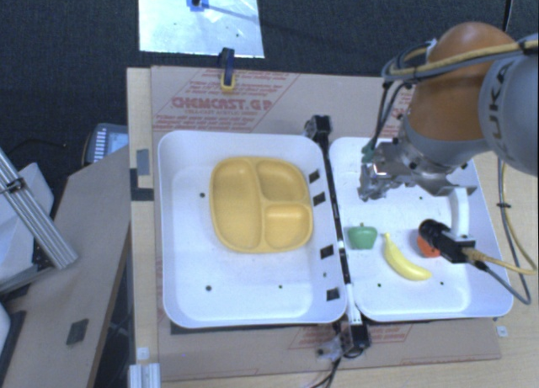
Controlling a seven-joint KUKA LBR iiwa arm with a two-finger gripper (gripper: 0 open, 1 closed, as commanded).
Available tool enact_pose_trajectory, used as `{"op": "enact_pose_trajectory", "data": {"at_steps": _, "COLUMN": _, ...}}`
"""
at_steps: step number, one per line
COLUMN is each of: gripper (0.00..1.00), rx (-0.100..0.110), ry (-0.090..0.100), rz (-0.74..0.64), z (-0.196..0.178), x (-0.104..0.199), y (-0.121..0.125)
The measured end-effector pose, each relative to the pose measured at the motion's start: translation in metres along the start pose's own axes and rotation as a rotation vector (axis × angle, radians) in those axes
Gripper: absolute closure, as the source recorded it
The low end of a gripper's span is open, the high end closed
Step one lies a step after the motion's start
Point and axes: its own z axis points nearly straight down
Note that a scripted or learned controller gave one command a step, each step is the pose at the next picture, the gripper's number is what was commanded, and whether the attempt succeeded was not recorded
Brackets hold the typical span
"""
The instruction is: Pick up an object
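Bins, two: left bin (185,294), one yellow plate (259,204); right bin (446,294), one banana (404,260), one green toy (362,236) (jaws' gap unclear)

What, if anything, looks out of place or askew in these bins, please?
Nothing looks spilled or damaged. The yellow divided plate lies flat in the left bin, turned slightly off square to its walls. In the right bin, a green toy fruit and a banana lie apart, near an orange item partly hidden.
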Motion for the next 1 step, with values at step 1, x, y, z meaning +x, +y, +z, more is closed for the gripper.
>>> {"op": "enact_pose_trajectory", "data": {"at_steps": 1, "gripper": 1.0, "rx": 0.0, "ry": 0.0, "rz": 0.0, "z": 0.0153, "x": 0.0523, "y": -0.0196}}
